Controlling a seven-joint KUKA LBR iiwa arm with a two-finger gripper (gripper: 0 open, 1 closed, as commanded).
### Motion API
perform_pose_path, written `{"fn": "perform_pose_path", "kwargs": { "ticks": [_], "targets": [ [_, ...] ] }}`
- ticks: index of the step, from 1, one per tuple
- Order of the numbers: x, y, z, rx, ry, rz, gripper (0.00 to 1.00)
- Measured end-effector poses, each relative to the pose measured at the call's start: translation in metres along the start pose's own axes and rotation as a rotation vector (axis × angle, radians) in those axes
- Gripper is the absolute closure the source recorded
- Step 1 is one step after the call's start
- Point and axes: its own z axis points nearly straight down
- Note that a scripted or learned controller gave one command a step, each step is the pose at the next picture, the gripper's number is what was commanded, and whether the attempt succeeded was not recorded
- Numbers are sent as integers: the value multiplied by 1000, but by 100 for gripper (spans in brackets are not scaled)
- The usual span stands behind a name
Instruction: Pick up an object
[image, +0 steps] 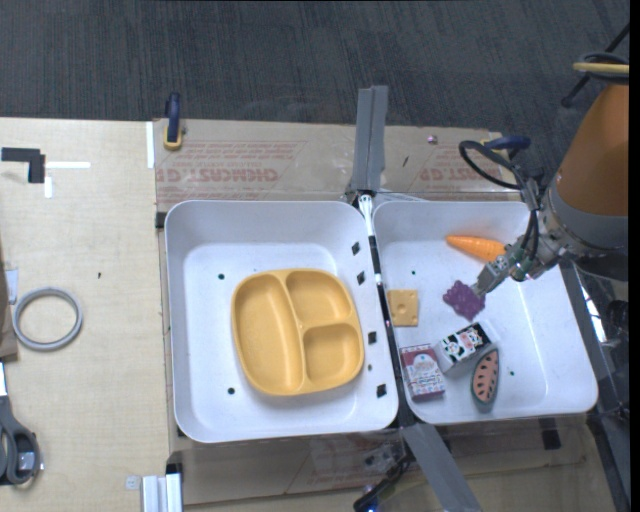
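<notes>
Jaws at the tip of the arm (585, 215) are small and blurry, so nobody can tell if they are apart or together. They sit over the right bin (572, 398), just beside the tail end of the orange carrot (474, 245) and just above the purple toy (462, 297). It is hard to see if they touch either one. Nothing can be seen between them.

The purple toy is lumpy, and its shape is hard to make out. Near it lies a flat yellow cheese square (404, 307), close to the wall between the bins. Lower down are a red box (422, 372), a little black and white carton (466, 345) and a watermelon slice (486, 378). The carton touches the watermelon slice. The print on the red box is too small to read.

The left bin (190, 235) holds a yellow plate (297, 330) with three parts.

On the worktop (95, 230), a grey ring (45, 318) lies well apart from the bins. Scissors (15, 452) are cut off by the left edge. The arm is cut off on the right.
</notes>
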Motion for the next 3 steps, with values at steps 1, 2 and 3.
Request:
{"fn": "perform_pose_path", "kwargs": {
  "ticks": [1, 2, 3],
  "targets": [
    [-52, 7, 135, 1, 1, 105, 100],
    [-101, 74, 92, -1, -1, 271, 100],
    [-101, 75, 93, 0, -1, 271, 0]
  ]
}}
